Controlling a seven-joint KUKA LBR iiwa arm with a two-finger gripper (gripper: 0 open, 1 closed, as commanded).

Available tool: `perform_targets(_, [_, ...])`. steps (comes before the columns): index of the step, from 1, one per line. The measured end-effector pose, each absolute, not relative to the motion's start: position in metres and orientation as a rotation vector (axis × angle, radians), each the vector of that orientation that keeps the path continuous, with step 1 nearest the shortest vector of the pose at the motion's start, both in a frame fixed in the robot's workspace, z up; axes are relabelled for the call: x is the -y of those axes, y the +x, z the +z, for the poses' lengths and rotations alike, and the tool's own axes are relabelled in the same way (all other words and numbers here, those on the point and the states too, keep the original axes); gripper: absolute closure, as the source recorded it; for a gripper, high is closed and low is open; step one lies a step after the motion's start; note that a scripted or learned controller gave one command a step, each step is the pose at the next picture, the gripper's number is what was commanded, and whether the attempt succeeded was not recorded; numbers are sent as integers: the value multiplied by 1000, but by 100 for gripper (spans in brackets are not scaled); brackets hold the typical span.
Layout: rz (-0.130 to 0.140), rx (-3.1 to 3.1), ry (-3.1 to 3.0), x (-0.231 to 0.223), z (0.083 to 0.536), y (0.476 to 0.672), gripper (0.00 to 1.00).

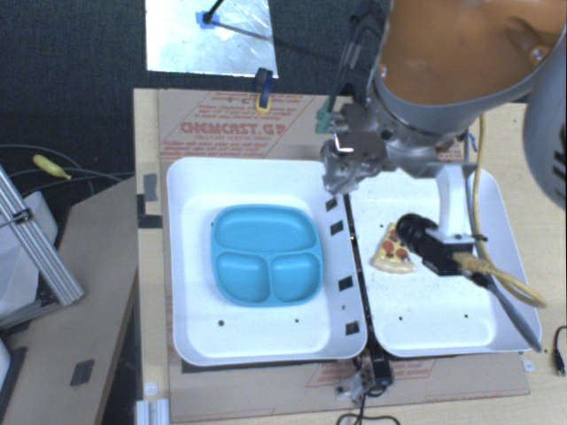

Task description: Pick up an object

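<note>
A toy pizza slice [392, 251] lies flat in the right bin [443, 330], near its left wall and about halfway down. My gripper [340, 173] hangs over the back end of the divider between the two bins. It is up and to the left of the pizza slice, well apart from it. The grey and orange arm fills the upper right and hides the back of the right bin.
A blue divided plate [266, 255] rests in the middle of the left bin [190, 326]. Cardboard [230, 122] lies under both bins. A shiny sheet [213, 25] sits on the dark floor behind them.
</note>
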State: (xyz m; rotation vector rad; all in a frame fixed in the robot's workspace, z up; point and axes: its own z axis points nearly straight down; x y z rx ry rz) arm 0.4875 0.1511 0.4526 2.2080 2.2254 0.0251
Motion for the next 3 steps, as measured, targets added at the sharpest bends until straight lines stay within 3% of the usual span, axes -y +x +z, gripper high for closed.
perform_targets(1, [-1,-2218,2224,-110,405,487,100])
perform_targets(2, [8,-2230,2211,-168,429,487,100])
perform_targets(3, [9,-2230,2209,-165,439,487,100])
